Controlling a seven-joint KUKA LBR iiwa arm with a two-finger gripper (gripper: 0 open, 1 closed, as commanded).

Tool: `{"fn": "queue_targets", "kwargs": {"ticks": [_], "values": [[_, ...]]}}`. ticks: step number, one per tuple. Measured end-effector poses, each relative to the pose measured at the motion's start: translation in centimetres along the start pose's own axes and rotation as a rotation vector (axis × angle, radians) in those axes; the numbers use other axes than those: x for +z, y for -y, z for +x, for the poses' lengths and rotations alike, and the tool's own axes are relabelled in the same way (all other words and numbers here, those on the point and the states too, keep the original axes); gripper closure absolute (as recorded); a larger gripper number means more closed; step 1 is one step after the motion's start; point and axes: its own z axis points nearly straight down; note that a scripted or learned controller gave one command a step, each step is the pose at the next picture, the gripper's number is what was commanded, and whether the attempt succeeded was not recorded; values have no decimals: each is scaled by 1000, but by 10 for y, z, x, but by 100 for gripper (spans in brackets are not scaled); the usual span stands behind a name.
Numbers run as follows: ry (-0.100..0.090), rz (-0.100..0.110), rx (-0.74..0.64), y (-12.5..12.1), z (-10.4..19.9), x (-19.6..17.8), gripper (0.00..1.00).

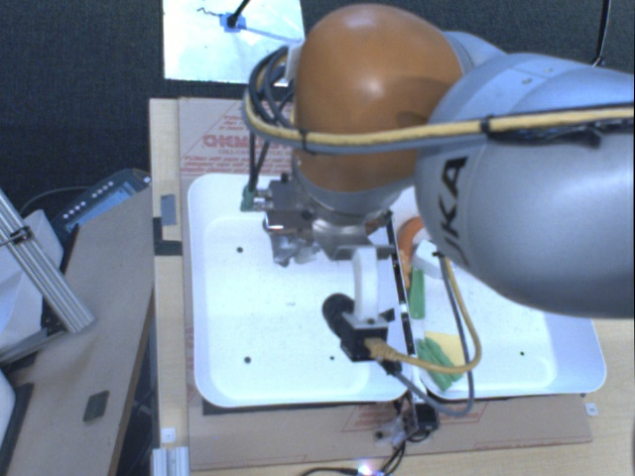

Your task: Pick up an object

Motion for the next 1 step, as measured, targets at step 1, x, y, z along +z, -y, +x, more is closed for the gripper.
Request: {"fn": "queue_targets", "kwargs": {"ticks": [1], "values": [[-11, -23, -4, -1, -1, -136, 100]]}}
